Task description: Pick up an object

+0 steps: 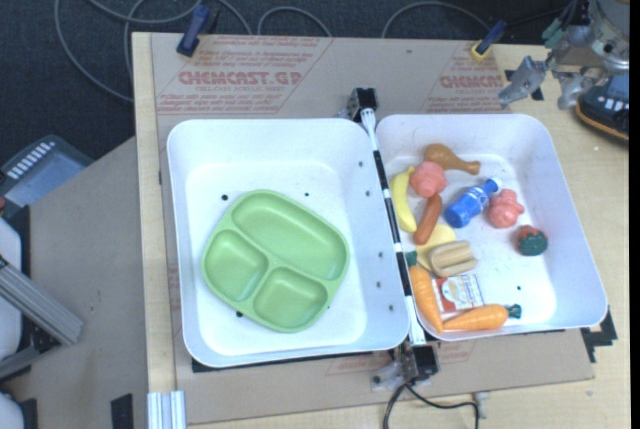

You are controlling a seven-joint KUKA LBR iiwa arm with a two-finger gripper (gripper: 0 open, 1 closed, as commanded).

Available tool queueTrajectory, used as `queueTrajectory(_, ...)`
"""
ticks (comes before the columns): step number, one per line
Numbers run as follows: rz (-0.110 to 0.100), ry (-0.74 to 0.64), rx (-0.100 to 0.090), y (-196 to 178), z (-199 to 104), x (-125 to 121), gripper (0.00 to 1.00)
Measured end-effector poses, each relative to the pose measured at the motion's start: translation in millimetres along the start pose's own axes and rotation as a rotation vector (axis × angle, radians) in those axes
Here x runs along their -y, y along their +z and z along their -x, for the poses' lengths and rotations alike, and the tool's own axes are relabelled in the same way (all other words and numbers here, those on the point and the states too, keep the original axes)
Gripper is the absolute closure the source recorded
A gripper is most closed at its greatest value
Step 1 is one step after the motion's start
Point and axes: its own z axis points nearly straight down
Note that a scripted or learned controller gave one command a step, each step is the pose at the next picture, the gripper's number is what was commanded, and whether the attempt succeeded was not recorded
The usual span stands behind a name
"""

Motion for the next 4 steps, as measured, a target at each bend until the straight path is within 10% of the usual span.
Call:
queueTrajectory(1, -0.003, -0.001, -0.002, 97, -84, 38, 0.00)
queueTrajectory(3, 0.019, 0.000, 0.005, 172, -83, 84, 0.00)
queueTrajectory(4, 0.036, 0.001, 0.011, 157, -81, 79, 1.00)
